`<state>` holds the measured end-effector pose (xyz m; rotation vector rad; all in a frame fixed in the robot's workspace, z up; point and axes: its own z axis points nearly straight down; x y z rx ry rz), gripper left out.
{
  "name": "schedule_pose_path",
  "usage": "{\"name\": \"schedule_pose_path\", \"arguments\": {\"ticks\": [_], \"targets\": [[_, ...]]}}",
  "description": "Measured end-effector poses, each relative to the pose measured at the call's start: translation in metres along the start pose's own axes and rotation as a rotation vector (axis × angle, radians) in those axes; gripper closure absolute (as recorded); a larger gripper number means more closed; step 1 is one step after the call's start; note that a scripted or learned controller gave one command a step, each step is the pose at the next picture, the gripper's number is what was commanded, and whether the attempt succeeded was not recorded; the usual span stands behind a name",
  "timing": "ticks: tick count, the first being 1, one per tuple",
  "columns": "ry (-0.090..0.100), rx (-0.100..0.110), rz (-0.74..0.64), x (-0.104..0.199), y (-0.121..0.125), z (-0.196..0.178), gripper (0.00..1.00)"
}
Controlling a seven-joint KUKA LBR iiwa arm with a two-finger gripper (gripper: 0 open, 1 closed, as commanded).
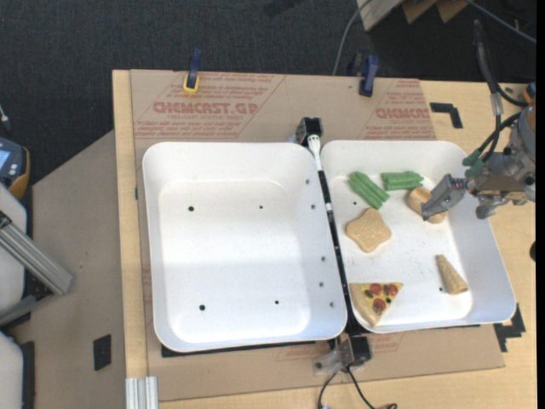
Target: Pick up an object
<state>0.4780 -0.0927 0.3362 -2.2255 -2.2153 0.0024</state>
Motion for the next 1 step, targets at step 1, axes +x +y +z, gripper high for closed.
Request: {"name": "schedule_pose_path", "arguments": {"ticks": [1], "targets": [[-0.003,-0.005,0.000,-0.0482,0.0015,-0.0005,0.00]]}}
